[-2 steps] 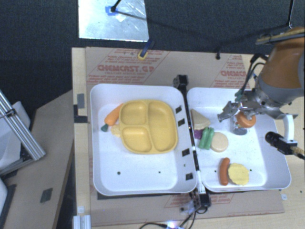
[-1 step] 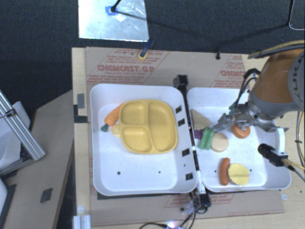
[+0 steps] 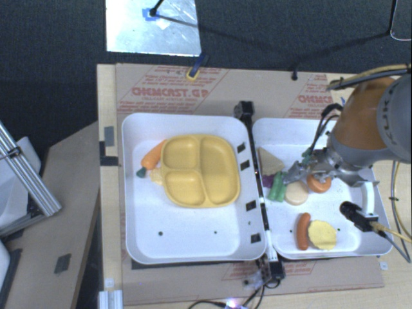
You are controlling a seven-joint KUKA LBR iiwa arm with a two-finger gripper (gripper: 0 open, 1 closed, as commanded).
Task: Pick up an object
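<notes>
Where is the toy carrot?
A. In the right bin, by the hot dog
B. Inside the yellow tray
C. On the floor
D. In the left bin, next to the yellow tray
D: the carrot lies in the left bin, against the left edge of the yellow tray, not in any of its compartments.

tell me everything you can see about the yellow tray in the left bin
The yellow tray looks like matte plastic, roughly square with rounded corners, split into three compartments: one upper left, one lower left, one long on the right. It lies flat, slightly rotated, in the left bin, toward its back. A carrot rests against its upper left edge.
</notes>
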